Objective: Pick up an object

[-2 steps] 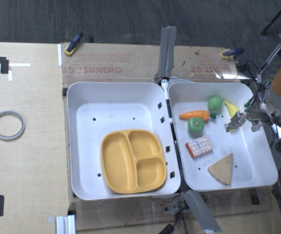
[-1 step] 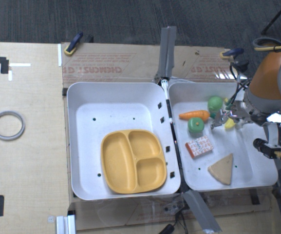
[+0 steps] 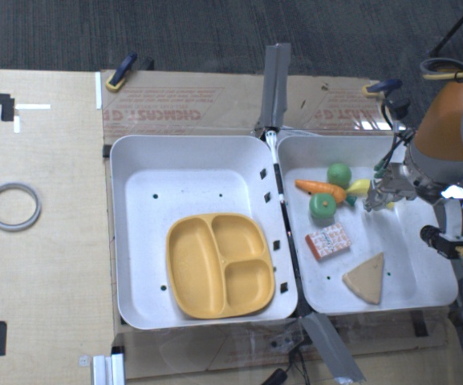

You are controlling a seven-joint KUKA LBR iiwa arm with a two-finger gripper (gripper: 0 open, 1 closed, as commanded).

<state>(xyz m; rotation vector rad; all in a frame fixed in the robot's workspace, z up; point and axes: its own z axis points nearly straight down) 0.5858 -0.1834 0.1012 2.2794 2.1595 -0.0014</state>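
Yellow toy (image 3: 359, 188) just beside fingers (image 3: 373, 202)

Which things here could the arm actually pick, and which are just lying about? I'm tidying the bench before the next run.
Candidates, all in the right bin, by the gripper:
carrot
two green balls
yellow piece
small patterned box
tan wedge
The yellow divided plate in the left bin also counts.

Lying about:
tape roll
blue and yellow clamp
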